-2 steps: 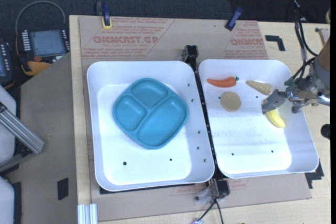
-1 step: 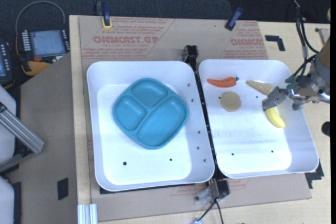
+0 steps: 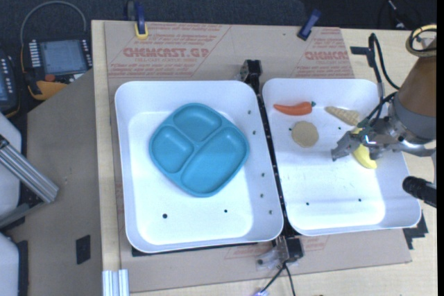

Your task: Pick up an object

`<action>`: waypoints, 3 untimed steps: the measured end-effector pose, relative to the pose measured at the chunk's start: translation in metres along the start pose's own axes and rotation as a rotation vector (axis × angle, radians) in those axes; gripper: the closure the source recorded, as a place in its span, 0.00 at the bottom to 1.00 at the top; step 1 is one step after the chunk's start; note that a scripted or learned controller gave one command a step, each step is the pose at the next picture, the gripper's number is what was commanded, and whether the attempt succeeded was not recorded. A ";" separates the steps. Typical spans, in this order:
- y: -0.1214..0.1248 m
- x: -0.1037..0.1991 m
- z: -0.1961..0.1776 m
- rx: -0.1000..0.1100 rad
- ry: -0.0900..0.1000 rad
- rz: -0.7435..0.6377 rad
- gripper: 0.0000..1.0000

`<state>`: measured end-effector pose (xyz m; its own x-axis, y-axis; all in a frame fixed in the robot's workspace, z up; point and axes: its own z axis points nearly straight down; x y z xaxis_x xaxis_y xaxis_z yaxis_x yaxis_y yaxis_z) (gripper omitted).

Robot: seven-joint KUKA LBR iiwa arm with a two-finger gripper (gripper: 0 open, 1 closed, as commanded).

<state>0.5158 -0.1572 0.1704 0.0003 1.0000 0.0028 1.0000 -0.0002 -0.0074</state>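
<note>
Beside the tan disc [image 3: 304, 134], gripper [image 3: 355, 143] (fingers spread open) hovers touching a yellow banana [image 3: 365, 157]; red chili [image 3: 293, 107] lies above the disc.

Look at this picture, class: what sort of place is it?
Probably a robotics lab bench: a grey arm's two-finger gripper hangs over one of two shallow white plastic bins holding toy food, with a small screened control pendant alongside.

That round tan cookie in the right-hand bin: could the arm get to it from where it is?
Probably yes: the cookie lies flat with bare bin floor between it and the gripper beside it.
</note>
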 end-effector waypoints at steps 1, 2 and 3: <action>-0.004 0.007 0.045 -0.005 -0.002 0.000 0.00; -0.005 0.008 0.088 -0.003 -0.001 0.000 0.00; -0.004 0.007 0.076 -0.009 -0.003 0.001 1.00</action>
<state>0.5116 -0.1499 0.0949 0.0008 1.0000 -0.0006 1.0000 -0.0008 0.0016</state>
